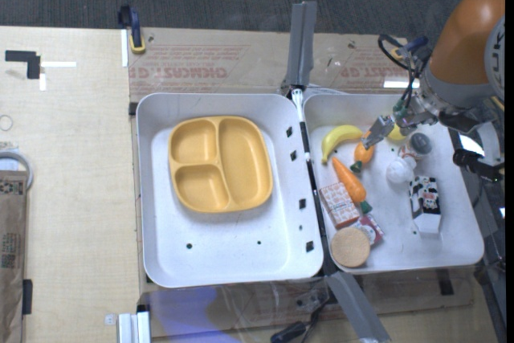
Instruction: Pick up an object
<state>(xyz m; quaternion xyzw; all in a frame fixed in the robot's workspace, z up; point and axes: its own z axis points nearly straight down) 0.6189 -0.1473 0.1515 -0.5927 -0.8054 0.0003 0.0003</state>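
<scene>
The right bin (458, 249) holds a yellow banana (340, 138), an orange carrot (349, 180), a small orange piece (363, 154), a white egg-like ball (398, 171), a cow-patterned carton (425, 203), a red-and-white packet (339, 205) and a round tan disc (350, 247). My gripper (379, 129) reaches in from the right. It hangs over the bin's back part, between the banana's right end and the small orange piece. Nothing visibly hangs from it.
The left bin (161, 237) bears a yellow divided plate (220, 163). A grey divider post (301, 44) stands between the bins at the back. A small grey round thing (419, 144) lies under the wrist. The arm's orange band (474, 36) fills the upper right.
</scene>
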